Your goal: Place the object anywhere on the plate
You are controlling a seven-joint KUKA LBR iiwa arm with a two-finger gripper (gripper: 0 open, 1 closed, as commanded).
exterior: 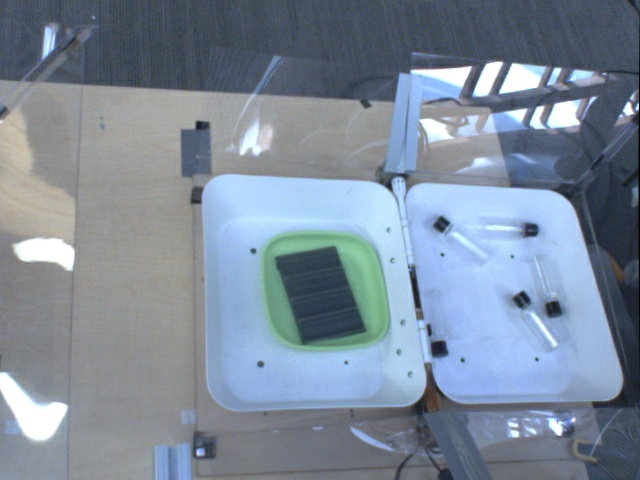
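Plate (375, 298): one, green, in the left bin (230, 368), with one dark ribbed slab (319, 295) on it.
Vials: four clear ones with black caps in the right bin (590, 368); one (458, 238) upper left, one (505, 230) beside it, two (545, 280) (533, 319) close together lower right.
Handling: likely light, stiff, smooth and breakable; apt to roll. Grip across the middle of the body.
Jaws: cannot tell.
Counter (120, 268): one, wooden.

floor (250, 18): dark grey carpet | bench (110, 268): pale wood, window glare
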